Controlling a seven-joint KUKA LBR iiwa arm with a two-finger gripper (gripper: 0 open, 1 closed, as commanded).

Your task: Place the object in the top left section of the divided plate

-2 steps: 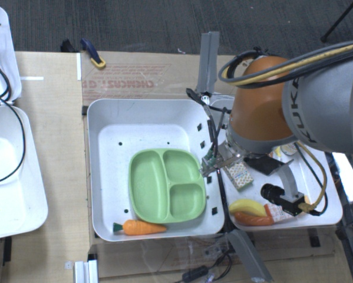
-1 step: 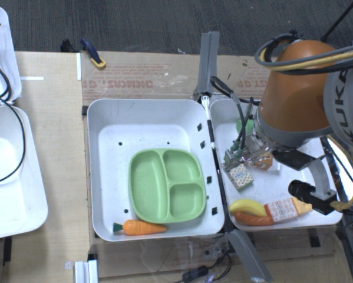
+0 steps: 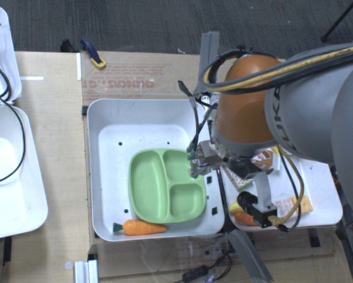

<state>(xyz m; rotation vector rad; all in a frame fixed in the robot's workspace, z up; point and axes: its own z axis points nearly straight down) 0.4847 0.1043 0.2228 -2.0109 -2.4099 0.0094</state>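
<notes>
Camera view. The gripper (image 3: 195, 161) is seen at frame centre, hanging over the upper right edge of the divided plate (image 3: 167, 186); whether it is wide, narrow or holding anything cannot be told, as the part is small and dark and partly covered by the wrist. The arm (image 3: 306, 108), grey with an orange band (image 3: 247, 102), is seen reaching in from the right of the frame, with yellow and black cables looped over it.

The divided plate, light green, is found in the lower middle of the left-hand white bin (image 3: 105, 158), its three sections showing nothing inside. One long section runs down the plate's left side; two smaller ones lie on its right, upper and lower.

A toy carrot (image 3: 142, 228), orange with a green tip, is noted lying flat on the bin floor just below the plate's lower edge, near the bottom of the frame, close to the plate's rim. It lies outside the plate.

The second white bin (image 3: 326, 202), lower right, is largely hidden by the arm; a few small mixed items are glimpsed there, too covered to name.

A blue and yellow clamp (image 3: 92, 53) is noted on the worktop (image 3: 135, 75), upper left of the frame.
</notes>
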